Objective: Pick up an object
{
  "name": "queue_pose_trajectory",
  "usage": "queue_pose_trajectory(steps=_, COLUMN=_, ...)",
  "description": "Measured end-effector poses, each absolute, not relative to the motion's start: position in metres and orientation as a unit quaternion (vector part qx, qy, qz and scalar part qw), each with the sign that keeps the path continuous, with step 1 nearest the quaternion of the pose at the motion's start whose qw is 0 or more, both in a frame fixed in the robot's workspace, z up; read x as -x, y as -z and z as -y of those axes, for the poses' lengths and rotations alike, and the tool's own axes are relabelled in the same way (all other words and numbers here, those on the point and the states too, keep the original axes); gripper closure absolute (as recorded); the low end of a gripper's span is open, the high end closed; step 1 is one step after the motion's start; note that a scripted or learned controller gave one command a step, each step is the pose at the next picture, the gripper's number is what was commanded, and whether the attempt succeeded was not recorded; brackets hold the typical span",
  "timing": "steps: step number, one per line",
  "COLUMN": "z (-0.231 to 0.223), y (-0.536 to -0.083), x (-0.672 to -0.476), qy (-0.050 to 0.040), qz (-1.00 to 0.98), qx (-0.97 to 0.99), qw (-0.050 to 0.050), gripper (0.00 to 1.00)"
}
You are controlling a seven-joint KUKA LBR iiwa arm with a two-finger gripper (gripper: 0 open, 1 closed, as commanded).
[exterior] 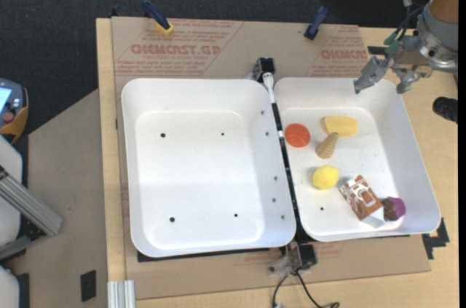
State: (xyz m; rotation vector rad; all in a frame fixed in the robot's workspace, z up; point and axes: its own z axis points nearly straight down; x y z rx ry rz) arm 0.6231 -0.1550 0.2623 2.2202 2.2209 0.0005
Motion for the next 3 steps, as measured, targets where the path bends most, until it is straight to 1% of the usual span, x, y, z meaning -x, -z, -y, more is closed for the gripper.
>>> queue_pose_trajectory(steps=1, z=0.137, y=-0.151, x=-0.666, qy=0.0013, qz=-0.708, qx=-0.706, qw=-0.002, gripper=0.00)
queue_pose_trajectory(steps=2, z=0.170, y=-0.080, x=-0.664, qy=0.0025, qz=-0.706, qx=-0.708, qw=-0.003, gripper=0.00)
queue_pose_trajectory(steps=3, z=0.221, y=-0.086, x=-0.638, qy=-0.0041, qz=-0.706, qx=-0.708, qw=-0.003, gripper=0.00)
